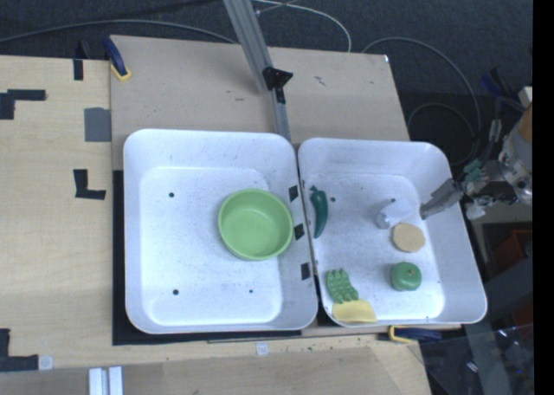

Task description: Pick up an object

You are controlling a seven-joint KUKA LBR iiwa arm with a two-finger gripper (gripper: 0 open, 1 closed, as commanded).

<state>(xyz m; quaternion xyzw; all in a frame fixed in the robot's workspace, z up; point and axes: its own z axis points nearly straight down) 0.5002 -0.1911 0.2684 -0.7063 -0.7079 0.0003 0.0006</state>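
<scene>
Single overhead view, two white bins side by side on the bench. Left bin (147, 211): one green bowl (254, 224), upright, sitting right of centre near the wall shared with the other bin. Right bin (433, 159) holds the smaller items: dark green pepper-shaped piece (318, 210) close to the left wall; small grey object (385, 213) near the middle; tan round disc (409, 237) just below and right of the grey one; green round object (405, 277) below the disc, apart from it; green ridged piece (339, 284) near the front left corner, with a yellow piece (355, 311) touching or just beside it at the front rim. Gripper (430, 205) reaches in over the right side of the right bin, tilted, tip pointing down-left toward the grey object and the disc, near both but apart from them. Whether the gripper is wide or narrow: cannot tell at this resolution. Nothing seen held in it; every item lies on a bin floor. A grey pole (247, 25) with a black clamp crosses the bench above the bins
</scene>
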